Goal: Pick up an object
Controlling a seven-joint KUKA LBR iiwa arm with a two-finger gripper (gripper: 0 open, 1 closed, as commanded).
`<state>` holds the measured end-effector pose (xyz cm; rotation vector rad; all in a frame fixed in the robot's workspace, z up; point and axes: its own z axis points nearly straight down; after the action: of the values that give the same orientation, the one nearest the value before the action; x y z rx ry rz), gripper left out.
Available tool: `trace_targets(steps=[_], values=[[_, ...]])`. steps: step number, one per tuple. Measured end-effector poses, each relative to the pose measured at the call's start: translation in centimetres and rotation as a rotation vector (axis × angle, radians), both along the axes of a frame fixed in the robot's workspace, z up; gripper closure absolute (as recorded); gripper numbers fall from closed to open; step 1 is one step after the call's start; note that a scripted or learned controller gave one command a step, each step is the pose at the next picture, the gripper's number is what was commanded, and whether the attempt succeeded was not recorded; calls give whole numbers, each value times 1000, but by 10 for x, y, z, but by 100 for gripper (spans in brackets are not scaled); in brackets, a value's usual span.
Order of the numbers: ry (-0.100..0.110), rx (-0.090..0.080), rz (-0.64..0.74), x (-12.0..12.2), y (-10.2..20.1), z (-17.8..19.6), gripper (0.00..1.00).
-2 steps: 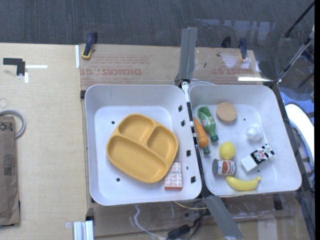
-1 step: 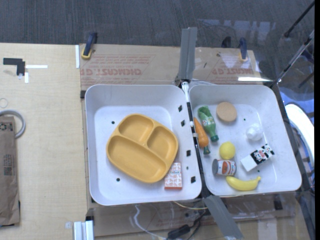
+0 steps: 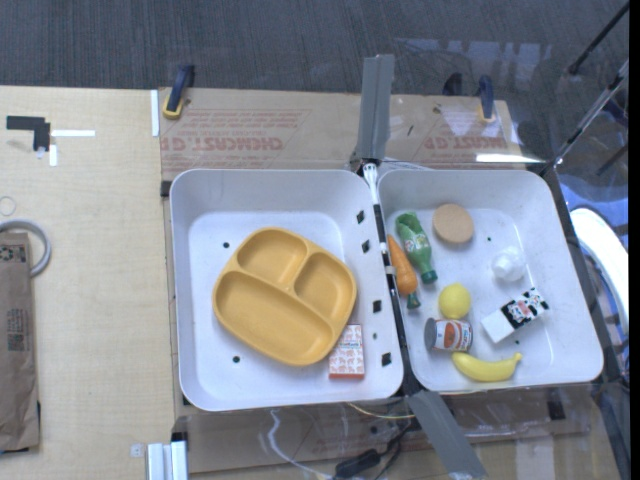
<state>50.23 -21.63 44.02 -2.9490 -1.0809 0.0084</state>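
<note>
The right bin (image 3: 560, 228) holds several small items: a green bottle (image 3: 416, 248), an orange carrot (image 3: 403, 266), a tan round disc (image 3: 453, 224), a white lump (image 3: 507, 264), a yellow lemon (image 3: 455, 300), a tin can (image 3: 448, 335), a banana (image 3: 486, 366) and a black-and-white milk carton (image 3: 515, 315). In the left bin (image 3: 190, 268) lies a yellow divided plate (image 3: 285, 296) with a small red-and-white box (image 3: 347, 353) by its near right corner.
A grey divider post (image 3: 376, 108) rises behind the seam between the bins. Cardboard (image 3: 260, 133) lies behind them with blue clamps (image 3: 181, 88). The wooden bench (image 3: 80, 248) extends left, bearing a brown paper bag (image 3: 15, 338).
</note>
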Motion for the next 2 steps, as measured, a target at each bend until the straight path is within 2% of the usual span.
trace_targets(steps=[1,2], values=[[1,-1,-405,-24,-1,0,0],[0,-2,-471,-24,0,0,0]])
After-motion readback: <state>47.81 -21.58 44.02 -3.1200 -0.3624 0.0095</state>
